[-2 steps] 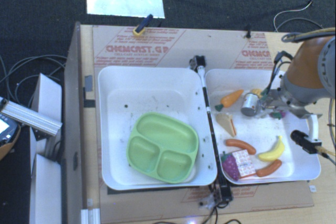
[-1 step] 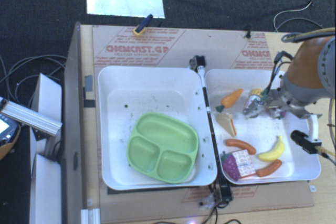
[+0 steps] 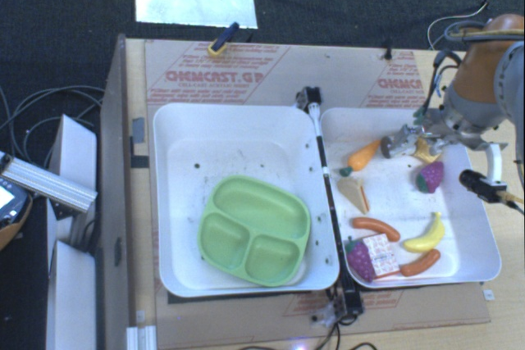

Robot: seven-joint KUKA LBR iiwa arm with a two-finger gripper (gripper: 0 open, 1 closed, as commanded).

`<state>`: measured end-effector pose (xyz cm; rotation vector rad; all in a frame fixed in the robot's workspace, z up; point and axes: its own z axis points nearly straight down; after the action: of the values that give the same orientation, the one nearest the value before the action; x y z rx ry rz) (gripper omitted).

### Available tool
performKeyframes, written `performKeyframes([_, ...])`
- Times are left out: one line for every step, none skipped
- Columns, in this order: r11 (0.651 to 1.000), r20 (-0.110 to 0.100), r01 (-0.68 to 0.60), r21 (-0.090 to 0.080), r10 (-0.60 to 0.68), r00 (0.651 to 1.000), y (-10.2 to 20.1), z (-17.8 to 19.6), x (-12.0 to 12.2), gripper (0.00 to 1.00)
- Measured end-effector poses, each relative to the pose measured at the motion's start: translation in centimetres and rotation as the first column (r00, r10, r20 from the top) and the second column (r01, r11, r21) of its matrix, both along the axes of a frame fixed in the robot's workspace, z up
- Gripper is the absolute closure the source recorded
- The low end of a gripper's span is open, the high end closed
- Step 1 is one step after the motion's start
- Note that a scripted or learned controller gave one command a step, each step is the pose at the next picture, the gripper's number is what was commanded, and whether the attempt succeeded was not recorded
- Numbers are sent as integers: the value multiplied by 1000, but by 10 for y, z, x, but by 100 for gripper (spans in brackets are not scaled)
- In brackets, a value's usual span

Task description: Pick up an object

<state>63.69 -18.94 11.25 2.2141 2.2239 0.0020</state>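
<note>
My gripper (image 3: 397, 145) hangs low over the back of the right bin (image 3: 484, 258), reaching in from the right. Its tip is right beside the thick end of an orange carrot (image 3: 363, 155), which lies at a slant. A small yellow piece (image 3: 425, 148) peeks out just behind the gripper. A purple bunch of grapes (image 3: 429, 176) lies a little in front of it. Further forward lie a tan wedge (image 3: 353, 194), a sausage (image 3: 376, 227), a banana (image 3: 426, 235), a second sausage (image 3: 420, 262) and a purple item with a white label (image 3: 371, 256).
The left bin (image 3: 176, 143) holds a green divided plate (image 3: 254, 229). A black clamp (image 3: 309, 98) sits where the bins meet at the back. A black part with cables (image 3: 482, 186) hangs from the arm over the right bin's right side.
</note>
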Motion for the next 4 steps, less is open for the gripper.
performKeyframes([1000,4,-1,-2,1,1000,-17,92,28,0])
performKeyframes([1000,-3,1,2,-1,1000,21,54,-17,0])
performKeyframes([1000,-2,0,2,0,1000,78,-28,-33,0])
performKeyframes([1000,-55,16,5,-16,998,95,-33,16,0])
